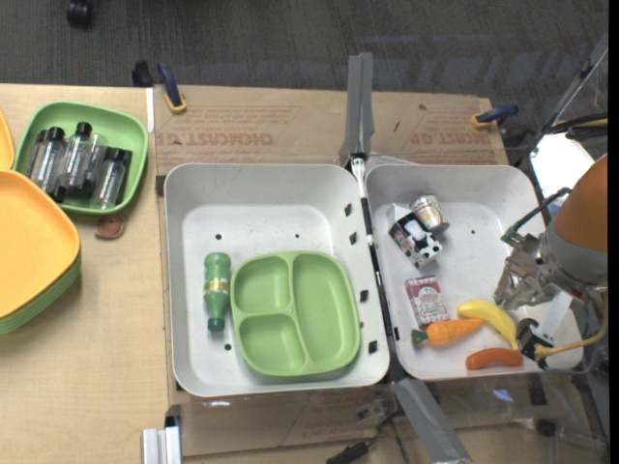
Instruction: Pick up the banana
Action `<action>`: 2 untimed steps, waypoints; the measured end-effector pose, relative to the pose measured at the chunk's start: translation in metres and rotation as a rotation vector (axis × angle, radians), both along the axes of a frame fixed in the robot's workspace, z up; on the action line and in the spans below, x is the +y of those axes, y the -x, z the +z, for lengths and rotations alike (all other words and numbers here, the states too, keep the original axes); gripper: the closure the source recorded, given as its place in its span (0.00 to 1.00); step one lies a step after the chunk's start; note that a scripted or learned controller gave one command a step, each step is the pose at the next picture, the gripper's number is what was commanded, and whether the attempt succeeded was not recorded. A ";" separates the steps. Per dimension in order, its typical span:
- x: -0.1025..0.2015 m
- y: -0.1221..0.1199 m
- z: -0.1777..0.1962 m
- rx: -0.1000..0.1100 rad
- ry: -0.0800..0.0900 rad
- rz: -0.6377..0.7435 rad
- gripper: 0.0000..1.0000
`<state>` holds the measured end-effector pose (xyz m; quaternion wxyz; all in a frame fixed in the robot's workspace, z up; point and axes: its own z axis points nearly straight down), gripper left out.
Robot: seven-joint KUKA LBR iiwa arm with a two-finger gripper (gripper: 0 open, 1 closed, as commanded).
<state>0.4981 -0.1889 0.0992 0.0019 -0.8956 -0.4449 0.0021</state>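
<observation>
**Camera view: approach to the banana, no grip yet**

Camera view, looked down at a slant on both bins. Found the banana point(488, 319) in the right bin point(445, 170), toward its front right corner, lying flat on the floor of the bin with its length running from upper left to lower right. Noted an orange carrot point(453, 332) touching or just beside its left end, a second orange-red piece point(493, 359) near its lower end, and a small pink packet point(426, 300) a little to the left. Placed the gripper point(517, 293) over the bin's right side, just above and to the right of the banana, apart from it as far as could be judged. Could not tell whether open or closed: too small and too cluttered against the wrist. Saw nothing carried.

Judged the step as the approach, with the grasp itself not yet made. Reckoned the next move to call for a short shift toward the banana's middle, a turn of the wrist to close across its narrow width, then a straight descent. Expected trouble from the carrot and the bin wall crowding either side.
</observation>
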 end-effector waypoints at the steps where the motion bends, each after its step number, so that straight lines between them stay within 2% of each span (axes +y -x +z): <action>1: -0.015 0.004 0.005 -0.002 0.003 -0.333 1.00; 2: -0.020 0.005 0.011 0.000 0.004 -0.637 1.00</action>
